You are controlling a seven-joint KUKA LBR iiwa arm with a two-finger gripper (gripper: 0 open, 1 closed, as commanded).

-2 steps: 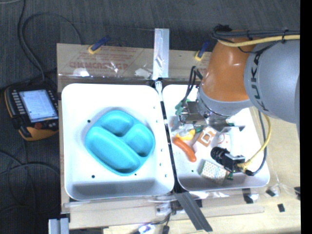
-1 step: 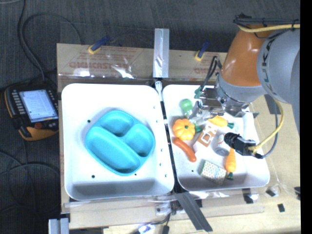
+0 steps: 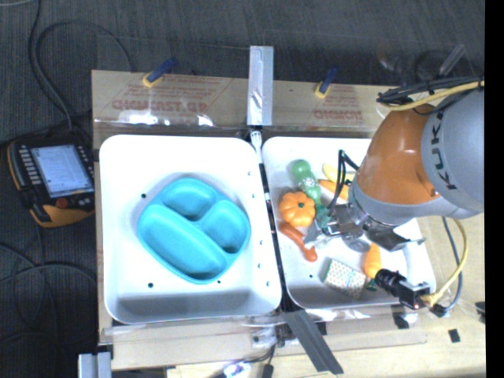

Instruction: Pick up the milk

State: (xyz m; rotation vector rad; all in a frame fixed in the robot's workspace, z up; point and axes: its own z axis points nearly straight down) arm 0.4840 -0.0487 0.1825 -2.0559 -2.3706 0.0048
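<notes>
Gripper (image 3: 337,225) hangs low in the right bin (image 3: 276,211); whether it is clenched or released cannot be told. Nearer the front wall, what may be the milk (image 3: 344,276), a small speckled carton, lies on its side, long axis slanting front-right. Farther back sit a pumpkin (image 3: 297,208) and carrot (image 3: 302,244). "KUKA" reads on the arm (image 3: 449,164). A blue tray (image 3: 194,227) occupies the left bin (image 3: 118,211).

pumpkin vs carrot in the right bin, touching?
Cannot tell. In the camera view the orange pumpkin sits right above the carrot, their outlines meeting with no visible gap, but the slanted view cannot confirm real contact.
</notes>
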